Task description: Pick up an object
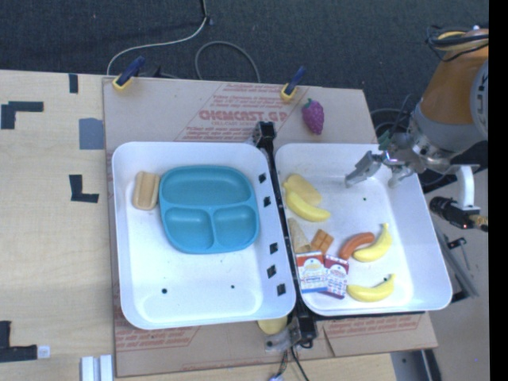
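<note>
My gripper [379, 176] hovers over the upper right part of the right bin [413, 213], open, with nothing between its fingers [355, 174]. Below and left of it in that bin lie two yellow bananas [305, 198] near the divider. Lower down are a red sausage [355, 244], another banana [375, 246], small orange pieces [321, 240], a red and white carton [322, 275] and one more banana [371, 290]. The bin floor directly under the gripper is bare.
The left bin [135, 284] holds a blue divided plate [210, 209] and a tan bread piece [145, 190]. A purple grape bunch [313, 117] lies on the cardboard behind the right bin. Black clips run along the divider [274, 228] between the bins.
</note>
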`<act>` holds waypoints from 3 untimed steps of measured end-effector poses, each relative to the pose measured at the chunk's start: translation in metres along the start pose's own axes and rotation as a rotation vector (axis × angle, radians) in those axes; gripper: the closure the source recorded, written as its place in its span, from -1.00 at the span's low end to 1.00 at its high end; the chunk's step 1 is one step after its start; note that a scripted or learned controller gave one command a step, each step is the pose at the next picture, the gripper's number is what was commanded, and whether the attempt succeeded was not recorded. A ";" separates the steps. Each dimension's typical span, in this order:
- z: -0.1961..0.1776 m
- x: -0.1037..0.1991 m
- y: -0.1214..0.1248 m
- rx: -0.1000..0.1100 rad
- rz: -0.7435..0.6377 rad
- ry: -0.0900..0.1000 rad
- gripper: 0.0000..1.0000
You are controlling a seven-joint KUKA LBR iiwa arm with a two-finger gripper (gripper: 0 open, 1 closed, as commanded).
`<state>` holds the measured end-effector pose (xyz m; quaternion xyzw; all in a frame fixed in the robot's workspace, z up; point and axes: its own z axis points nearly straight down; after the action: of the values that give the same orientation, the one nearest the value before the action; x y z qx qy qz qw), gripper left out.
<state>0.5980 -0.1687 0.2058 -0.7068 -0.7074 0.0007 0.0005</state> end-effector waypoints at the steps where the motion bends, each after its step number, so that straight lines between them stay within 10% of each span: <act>1: 0.120 0.048 -0.029 0.009 -0.002 0.003 -1.00; 2: 0.121 0.067 0.063 -0.007 -0.005 -0.001 -1.00; 3: 0.120 0.074 0.054 -0.004 -0.001 -0.003 -1.00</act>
<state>0.6512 -0.0946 0.0858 -0.7065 -0.7077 0.0001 -0.0020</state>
